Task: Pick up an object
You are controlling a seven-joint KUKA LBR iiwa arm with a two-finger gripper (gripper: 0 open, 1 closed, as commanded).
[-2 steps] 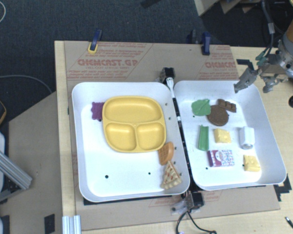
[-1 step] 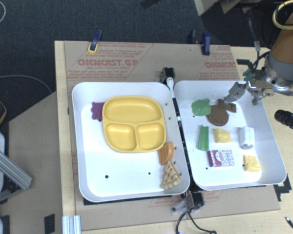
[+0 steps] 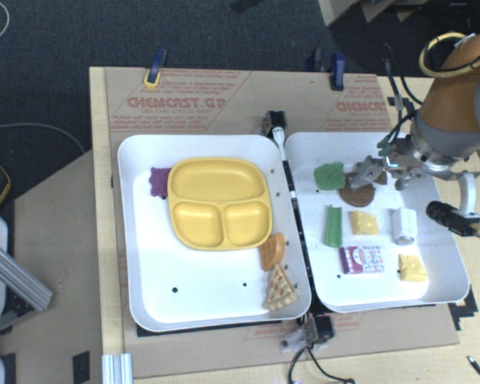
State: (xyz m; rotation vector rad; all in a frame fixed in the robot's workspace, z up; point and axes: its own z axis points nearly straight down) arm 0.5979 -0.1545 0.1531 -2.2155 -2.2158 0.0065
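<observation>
Arm (image 3: 452, 94) in from right, gripper (image 3: 366, 174) low over right bin (image 3: 456, 282), just above a brown round piece (image 3: 357, 194). Can't confirm anything between the fingers. Right bin also has: green lump (image 3: 330, 175) next to gripper, green bar (image 3: 333, 226), two yellow blocks (image 3: 364, 223) (image 3: 413, 268), grey cylinder (image 3: 403, 225), purple packet (image 3: 361, 258). Left bin (image 3: 144, 294): yellow divided tray (image 3: 220, 202), purple item (image 3: 158, 181) touching its left edge, orange-brown piece (image 3: 273, 251) and waffle wedge (image 3: 281, 287) near bottom right corner.
</observation>
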